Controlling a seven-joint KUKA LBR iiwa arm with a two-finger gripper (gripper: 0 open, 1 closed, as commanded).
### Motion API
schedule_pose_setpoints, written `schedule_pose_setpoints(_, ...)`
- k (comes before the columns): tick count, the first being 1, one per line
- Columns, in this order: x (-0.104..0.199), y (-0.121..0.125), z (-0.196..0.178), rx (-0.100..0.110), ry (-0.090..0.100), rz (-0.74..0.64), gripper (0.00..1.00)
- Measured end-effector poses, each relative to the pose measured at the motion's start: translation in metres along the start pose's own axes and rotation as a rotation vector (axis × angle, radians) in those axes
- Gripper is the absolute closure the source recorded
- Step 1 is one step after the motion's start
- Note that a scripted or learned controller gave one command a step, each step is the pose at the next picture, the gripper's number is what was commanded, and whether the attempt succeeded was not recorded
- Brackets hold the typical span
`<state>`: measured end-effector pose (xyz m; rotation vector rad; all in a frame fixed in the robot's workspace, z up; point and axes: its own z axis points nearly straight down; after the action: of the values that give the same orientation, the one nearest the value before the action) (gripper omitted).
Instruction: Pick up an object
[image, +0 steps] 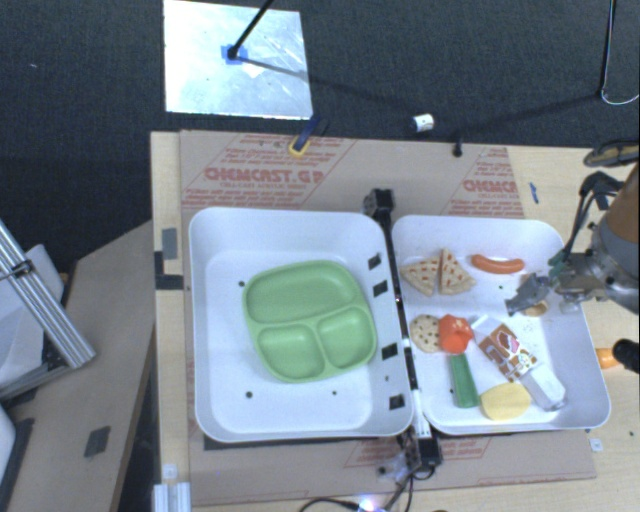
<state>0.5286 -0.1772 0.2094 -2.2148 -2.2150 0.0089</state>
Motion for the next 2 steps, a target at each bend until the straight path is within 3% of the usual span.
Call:
schedule_pose_setpoints(1,0.0,0.003,-0.006,-0.012,-0.003,-0.003,0.0)
schedule_pose_setpoints(2,-0.004,0.008,0.054,-0.008,-0.002,-0.002,0.0)
